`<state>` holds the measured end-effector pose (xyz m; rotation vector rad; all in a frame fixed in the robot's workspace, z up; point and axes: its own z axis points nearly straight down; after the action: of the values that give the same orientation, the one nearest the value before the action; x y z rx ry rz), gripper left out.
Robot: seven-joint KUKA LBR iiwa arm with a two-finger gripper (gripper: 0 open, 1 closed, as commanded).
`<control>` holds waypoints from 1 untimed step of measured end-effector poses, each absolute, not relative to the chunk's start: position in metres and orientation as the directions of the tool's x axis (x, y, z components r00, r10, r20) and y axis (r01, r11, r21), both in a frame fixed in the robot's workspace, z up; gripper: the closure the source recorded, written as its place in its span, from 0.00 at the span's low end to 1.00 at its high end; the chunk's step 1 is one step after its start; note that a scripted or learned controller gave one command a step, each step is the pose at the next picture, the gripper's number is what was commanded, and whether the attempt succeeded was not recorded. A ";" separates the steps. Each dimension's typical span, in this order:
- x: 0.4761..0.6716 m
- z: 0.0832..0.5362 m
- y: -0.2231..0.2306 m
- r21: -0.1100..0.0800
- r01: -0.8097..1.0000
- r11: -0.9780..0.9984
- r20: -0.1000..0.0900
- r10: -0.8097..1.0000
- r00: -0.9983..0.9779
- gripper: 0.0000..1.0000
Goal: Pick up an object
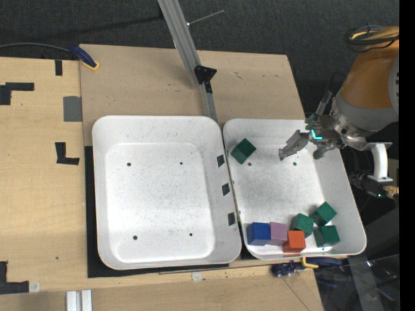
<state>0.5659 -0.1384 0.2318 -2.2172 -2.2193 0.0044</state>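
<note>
Over the right bin (337,173), near its upper right corner, the hand (303,145) is seen hanging, with its two fingers spread apart and nothing between them. A green block (243,151) lies alone on the bin floor to the left of the hand, well apart from it. Along the bin's lower edge a cluster is found: a blue block (259,232), a purple block (279,231), an orange block (296,240) and three more green blocks (322,224), all far below the hand. The left bin (159,193) sits beside it on the surface (142,76).
</note>
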 end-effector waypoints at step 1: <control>0.567 0.234 -0.139 -0.001 1.000 0.002 0.000 1.000 -0.002 0.00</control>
<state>0.5667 -0.1386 0.2339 -2.2183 -2.2231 0.0014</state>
